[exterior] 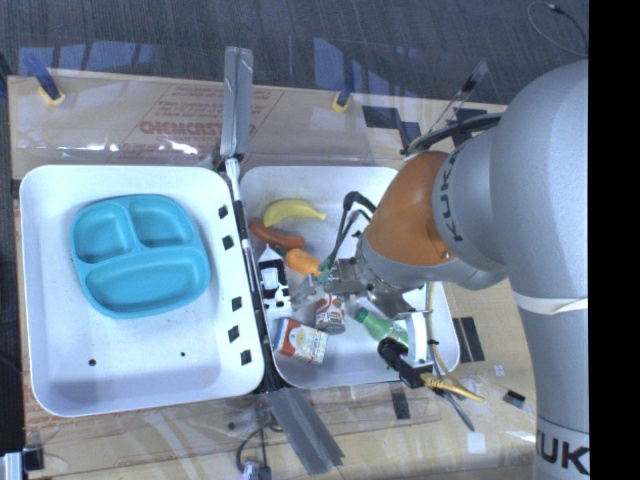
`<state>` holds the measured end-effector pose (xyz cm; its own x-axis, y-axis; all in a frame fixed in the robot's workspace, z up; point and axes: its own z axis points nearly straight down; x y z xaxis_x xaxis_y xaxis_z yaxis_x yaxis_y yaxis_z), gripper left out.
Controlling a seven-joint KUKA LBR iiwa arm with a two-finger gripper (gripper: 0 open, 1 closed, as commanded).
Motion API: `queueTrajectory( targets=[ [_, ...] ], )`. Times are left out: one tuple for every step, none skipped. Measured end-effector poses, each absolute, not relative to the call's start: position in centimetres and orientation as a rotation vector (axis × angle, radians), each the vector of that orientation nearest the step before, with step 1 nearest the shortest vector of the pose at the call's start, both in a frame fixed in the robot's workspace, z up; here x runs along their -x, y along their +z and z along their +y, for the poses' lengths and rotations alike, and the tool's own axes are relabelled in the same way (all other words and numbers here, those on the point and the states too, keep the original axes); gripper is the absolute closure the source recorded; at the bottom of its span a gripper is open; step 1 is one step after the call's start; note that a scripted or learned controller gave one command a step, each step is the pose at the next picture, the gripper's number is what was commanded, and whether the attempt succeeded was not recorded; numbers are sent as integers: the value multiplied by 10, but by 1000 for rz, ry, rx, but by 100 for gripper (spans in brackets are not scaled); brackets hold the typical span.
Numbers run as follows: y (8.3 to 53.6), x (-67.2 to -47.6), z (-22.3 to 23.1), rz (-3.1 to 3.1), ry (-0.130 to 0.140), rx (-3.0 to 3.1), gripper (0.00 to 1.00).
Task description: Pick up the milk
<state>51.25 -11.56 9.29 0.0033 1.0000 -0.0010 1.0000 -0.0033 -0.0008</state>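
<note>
Milk (301,341) lies on its side near the lower-left of the right bin (375,180), long axis roughly horizontal in frame. We locate the gripper (335,290) just above and right of it; we cannot tell its state.

2 white bins (40,268) of smooth, faintly glossy plastic; divided blue tray (140,253) of matt plastic; milk (300,342) carton of printed paperboard; arm (520,198) with satin grey shell, glossy orange band.
</note>
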Motion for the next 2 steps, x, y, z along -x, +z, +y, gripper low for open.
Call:
queueTrajectory(
  targets=[
    [94,-577,-105,2071,-6,-2351,0],
    [91,-476,-99,2076,-3,-2362,0]
  ],
)
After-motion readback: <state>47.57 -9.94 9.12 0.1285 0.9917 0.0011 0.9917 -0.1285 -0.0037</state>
